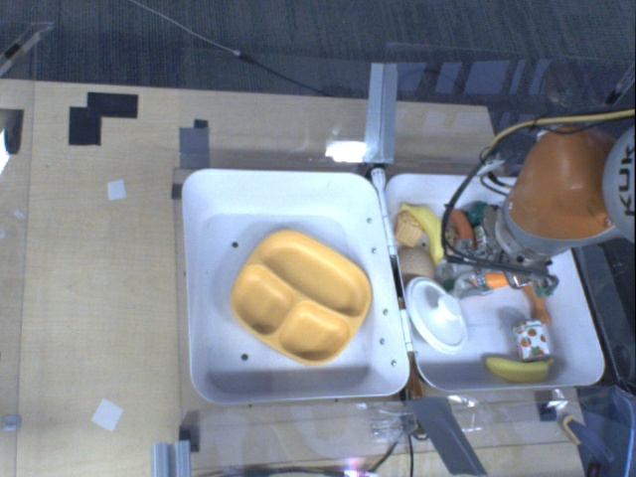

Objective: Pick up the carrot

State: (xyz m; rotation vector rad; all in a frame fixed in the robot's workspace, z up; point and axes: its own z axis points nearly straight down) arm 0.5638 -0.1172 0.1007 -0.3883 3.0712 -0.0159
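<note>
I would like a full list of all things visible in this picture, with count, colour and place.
bins: two, white, side by side on the bench
divided plate: one, yellow, left bin
bananas: two, yellow, right bin, one at the near edge, one at the far left
small bowl: one, white, right bin
carrot: one, orange, right bin, below the arm
small carton: one, white, patterned, right bin
arm: one, grey and orange, over right bin
tool: one, dark, above right bin
</note>
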